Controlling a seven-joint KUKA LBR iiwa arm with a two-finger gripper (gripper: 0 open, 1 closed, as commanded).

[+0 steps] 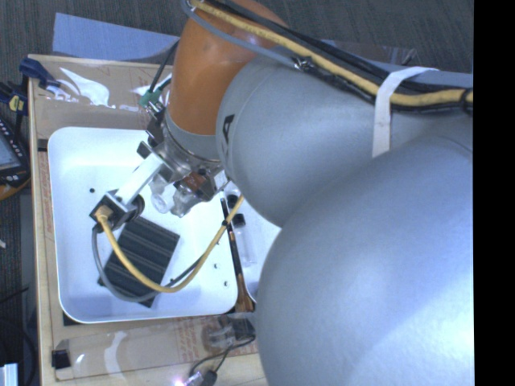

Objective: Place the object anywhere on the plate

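My gripper (172,198) hangs low over the middle of the left white bin (68,215), pointing down and to the left. Its pale tips are small and partly hidden by the wrist, so their state is unclear. A small brownish patch (193,185) shows right beside the wrist; I cannot tell what it is. My grey arm and its orange band (201,63) cover the right half of the view, including the right bin.
A tiny dark speck (92,190) lies on the left bin's floor. Beyond the bin's far wall, the wooden bench carries crumpled clear plastic (80,87) and a small green thing (150,99). Tools lie at the far left edge (12,103).
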